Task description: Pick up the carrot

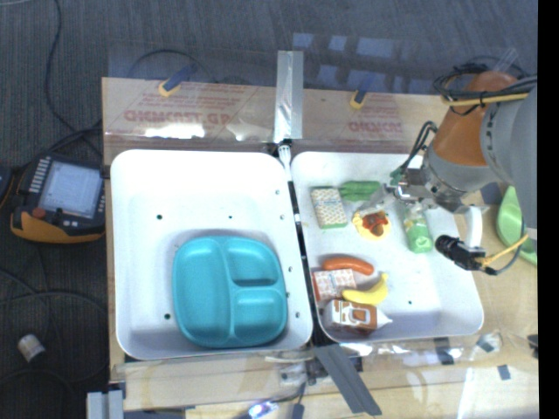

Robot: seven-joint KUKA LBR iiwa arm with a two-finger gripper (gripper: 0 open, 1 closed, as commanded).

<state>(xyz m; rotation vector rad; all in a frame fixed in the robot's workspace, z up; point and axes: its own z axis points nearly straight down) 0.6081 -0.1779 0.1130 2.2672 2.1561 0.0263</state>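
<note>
The carrot [348, 264], a short orange-red stick, lies flat in the right bin [454, 312], near its left wall and just above a banana [365, 291]. My gripper [404, 189] hangs over the upper part of the same bin, up and to the right of the carrot and well apart from it. It is beside a green bottle [417, 234] and a yellow and red toy [371, 223]. Nothing shows between its fingers.
A checkered block [327, 206] and a green vegetable [360, 188] lie at the right bin's top left. A red-white packet [334, 282] and a brown carton [349, 315] crowd its lower left corner. The left bin [140, 182] holds a teal divided plate [229, 291].
</note>
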